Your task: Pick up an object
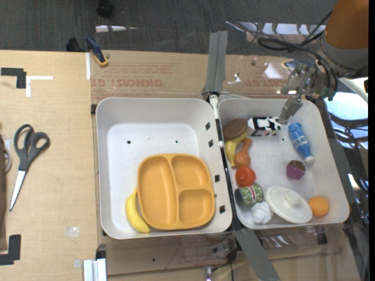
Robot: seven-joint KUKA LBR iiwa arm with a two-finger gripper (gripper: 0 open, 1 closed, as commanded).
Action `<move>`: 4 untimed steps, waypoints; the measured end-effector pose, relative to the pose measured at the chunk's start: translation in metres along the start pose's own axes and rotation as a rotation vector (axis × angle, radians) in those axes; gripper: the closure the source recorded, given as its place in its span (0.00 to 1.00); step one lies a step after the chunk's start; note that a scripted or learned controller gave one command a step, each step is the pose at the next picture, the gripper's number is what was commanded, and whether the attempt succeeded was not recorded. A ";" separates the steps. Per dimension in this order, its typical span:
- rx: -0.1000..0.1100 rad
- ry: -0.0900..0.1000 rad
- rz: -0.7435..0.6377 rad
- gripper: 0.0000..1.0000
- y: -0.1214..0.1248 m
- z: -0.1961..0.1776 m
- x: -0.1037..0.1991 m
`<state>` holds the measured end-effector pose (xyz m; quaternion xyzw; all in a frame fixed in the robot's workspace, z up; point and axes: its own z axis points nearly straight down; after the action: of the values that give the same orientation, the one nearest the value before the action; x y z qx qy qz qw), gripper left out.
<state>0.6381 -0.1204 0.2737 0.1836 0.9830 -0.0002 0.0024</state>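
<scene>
Up at the far right, the pincer [291, 105] hangs over the far edge of the right bin [334, 157], its thin fingers pointing down toward the bin floor. Whether it is spread or closed I cannot tell from this slant; nothing can be seen between its tips, so by my reading nothing has been lifted yet and the whole pick is still to do.

Closest to the pincer lies the small black-and-white cow toy [263, 125], just to its left and a touch nearer. Just beside it on the near right lies the blue bottle [299, 141], on its side, slanting toward the near right. Either looks like the likeliest target, though which one is meant I cannot say.

Farther out in the same bin are a purple cupcake [296, 169], an orange ball [319, 206], a white lid [288, 204], a tomato [245, 175] and a brown bun [235, 129] against the left wall.

Well apart, the left bin [117, 157] holds an orange divided plate [176, 191] with a banana [133, 213] at its near left edge. Scissors [24, 157] lie on the bench [47, 215] at the far left.
</scene>
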 end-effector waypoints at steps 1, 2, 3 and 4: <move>0.001 0.002 -0.017 0.00 -0.034 0.070 0.002; 0.001 0.000 0.018 0.00 -0.091 0.181 -0.007; 0.001 -0.005 0.016 1.00 -0.090 0.170 -0.008; 0.001 0.001 0.332 1.00 -0.067 0.089 0.023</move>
<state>0.5934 -0.1747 0.1848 0.3436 0.9391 -0.0003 0.0019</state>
